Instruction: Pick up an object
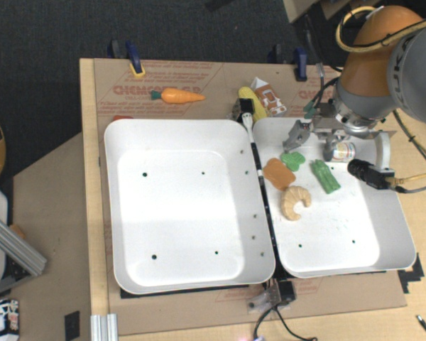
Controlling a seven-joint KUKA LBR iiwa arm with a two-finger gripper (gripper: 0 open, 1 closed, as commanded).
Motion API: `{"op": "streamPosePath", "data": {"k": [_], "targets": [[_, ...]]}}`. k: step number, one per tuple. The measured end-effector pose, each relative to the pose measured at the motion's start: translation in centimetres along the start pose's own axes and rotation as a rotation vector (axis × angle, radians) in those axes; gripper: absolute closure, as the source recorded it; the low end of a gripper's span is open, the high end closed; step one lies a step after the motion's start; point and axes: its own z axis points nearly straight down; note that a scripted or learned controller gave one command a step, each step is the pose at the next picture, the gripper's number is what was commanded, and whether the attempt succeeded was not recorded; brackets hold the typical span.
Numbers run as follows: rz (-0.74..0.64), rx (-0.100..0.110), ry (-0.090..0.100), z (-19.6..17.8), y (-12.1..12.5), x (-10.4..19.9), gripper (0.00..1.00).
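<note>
Brown cardboard-topped bench [92,190] carrying two shallow white bins; right bin [362,240] holding orange lump [278,172], tan croissant-shaped toy [296,202], green stick [325,176]; hand [319,139] above far end, state impossible to tell; best centred over one piece before descending.

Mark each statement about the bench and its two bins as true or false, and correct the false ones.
1. The toy carrot lies inside the left bin. False: it lies on the board behind that bin.
2. The croissant is in the right bin. True.
3. The green block is in the right bin. True.
4. The gripper is over the left bin. False: it is over the right bin's far end.
</note>
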Motion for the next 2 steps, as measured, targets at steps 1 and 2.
{"op": "streamPosePath", "data": {"k": [1,2], "targets": [[0.007,-0.006,-0.005,8.5,0.6,-0.2,0.00],[0.006,-0.015,-0.007,8.3,4.0,-0.3,0.00]]}}
